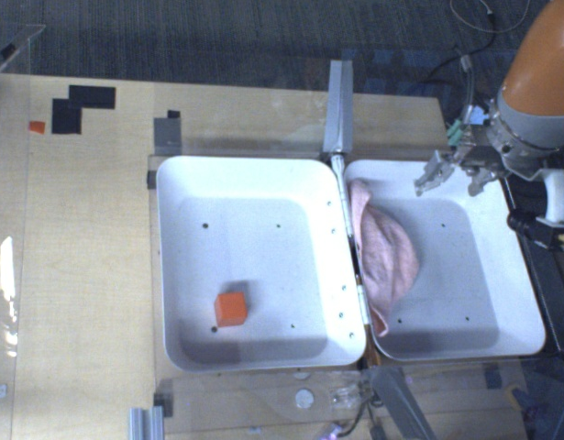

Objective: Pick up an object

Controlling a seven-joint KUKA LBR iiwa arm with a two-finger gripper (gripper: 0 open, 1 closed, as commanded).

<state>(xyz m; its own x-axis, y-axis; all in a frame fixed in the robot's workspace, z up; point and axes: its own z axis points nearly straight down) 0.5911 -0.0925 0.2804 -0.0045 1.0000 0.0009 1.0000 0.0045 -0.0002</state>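
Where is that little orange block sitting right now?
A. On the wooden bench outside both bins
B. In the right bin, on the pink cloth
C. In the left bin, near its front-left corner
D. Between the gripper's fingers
C: the orange block rests on the floor of the left bin, toward its front-left corner, while the pink cloth lies in the right bin.

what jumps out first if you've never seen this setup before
The small orange block stands out, alone near the front left of the left bin. Next comes the pink cloth, bunched against the left wall of the right bin. The arm's orange band looms at the upper right, with the gripper above the right bin's back edge, apart from the cloth.
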